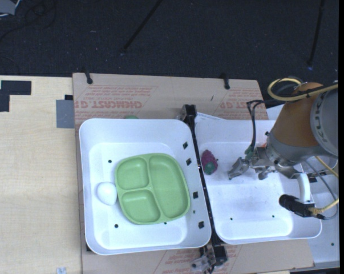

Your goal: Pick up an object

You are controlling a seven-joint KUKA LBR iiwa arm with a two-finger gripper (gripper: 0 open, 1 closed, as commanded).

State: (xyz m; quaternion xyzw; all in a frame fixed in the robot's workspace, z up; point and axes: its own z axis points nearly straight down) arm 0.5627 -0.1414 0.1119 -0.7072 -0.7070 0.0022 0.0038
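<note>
A small magenta and green object (209, 162) lies in the right bin (257, 224), close to the divider on its left side. My gripper (250, 172) hangs over the middle of that bin, just right of the object and apart from it. Its fingers (235, 170) are spread open with nothing between them. In the left bin (97, 138) a green three-compartment plate (152, 187) lies flat, and a white ball (107, 193) sits against its left edge.
The grey arm with its orange band (297, 124) reaches in over the right bin's far right side. A black cable piece (294, 205) hangs near that bin's right rim. Brown cardboard (160, 96) lies under both bins.
</note>
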